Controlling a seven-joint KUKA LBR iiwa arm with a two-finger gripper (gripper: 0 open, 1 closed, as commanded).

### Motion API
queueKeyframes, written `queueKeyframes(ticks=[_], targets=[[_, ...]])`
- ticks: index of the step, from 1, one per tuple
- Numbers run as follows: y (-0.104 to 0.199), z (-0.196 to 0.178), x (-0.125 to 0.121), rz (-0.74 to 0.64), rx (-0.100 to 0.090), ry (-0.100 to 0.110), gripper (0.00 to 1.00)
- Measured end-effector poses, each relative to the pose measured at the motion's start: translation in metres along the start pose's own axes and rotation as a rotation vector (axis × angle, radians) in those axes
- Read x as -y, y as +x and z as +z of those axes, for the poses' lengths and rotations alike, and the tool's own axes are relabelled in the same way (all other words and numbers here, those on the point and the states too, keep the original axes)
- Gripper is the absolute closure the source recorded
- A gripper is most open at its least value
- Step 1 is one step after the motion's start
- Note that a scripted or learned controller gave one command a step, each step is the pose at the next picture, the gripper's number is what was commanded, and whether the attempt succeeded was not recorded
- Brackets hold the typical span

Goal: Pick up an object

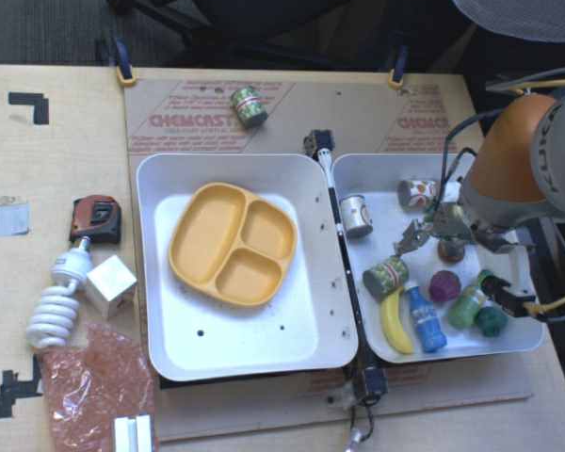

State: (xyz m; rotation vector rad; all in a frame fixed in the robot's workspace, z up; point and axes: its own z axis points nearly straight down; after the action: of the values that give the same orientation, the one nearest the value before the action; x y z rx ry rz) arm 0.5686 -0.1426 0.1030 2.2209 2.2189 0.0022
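Jaws' state unclear as the gripper (431, 231) hangs over the right bin (377, 172).

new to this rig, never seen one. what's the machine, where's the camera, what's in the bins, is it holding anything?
A single camera looks down at a slant on a bench with two shallow white bins. The grey robot arm with an orange band reaches in from the right. Its two-finger gripper hangs over the right bin with nothing visibly between its fingers.

The left bin holds a yellow divided plastic plate. The right bin holds a yellow banana, a blue bottle, a purple ball, a green-labelled can and a silver can.
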Motion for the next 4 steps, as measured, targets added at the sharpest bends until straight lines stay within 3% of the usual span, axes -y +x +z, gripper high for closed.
queueKeyframes(ticks=[1, 2, 3, 4], targets=[[-0.001, -0.010, -0.001, 0.001, 0.001, -0.002, 1.00], [0.009, 0.010, -0.077, -0.003, 0.000, 0.002, 1.00], [0.009, 0.010, -0.077, -0.003, 0.000, 0.002, 0.00], [0.035, 0.010, -0.029, 0.000, 0.000, 0.002, 0.00]])
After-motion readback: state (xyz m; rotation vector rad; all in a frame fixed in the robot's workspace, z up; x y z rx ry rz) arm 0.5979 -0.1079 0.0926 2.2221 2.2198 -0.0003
